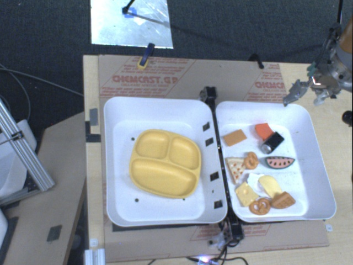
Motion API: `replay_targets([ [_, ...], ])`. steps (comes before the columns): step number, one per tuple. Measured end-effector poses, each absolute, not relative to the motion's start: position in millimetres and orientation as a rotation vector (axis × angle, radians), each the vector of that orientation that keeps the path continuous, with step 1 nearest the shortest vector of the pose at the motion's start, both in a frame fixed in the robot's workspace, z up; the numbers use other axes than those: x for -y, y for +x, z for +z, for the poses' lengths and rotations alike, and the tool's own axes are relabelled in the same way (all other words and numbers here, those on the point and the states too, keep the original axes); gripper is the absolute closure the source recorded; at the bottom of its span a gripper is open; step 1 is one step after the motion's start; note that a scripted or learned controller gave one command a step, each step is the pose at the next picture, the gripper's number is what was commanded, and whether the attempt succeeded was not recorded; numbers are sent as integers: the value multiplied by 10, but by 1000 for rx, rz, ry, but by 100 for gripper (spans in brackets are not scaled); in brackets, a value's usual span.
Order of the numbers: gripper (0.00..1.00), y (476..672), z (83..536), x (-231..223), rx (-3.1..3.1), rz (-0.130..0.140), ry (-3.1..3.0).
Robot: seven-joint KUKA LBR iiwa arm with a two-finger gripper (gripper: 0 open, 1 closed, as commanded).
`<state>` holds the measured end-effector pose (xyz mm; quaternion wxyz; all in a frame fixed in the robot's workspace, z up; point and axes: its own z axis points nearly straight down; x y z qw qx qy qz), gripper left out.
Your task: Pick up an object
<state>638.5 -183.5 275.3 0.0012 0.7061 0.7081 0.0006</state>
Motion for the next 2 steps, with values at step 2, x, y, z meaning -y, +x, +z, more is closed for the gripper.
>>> replay_targets([
  [2,100,6404,2982,1833,-2227,8,2202],
])
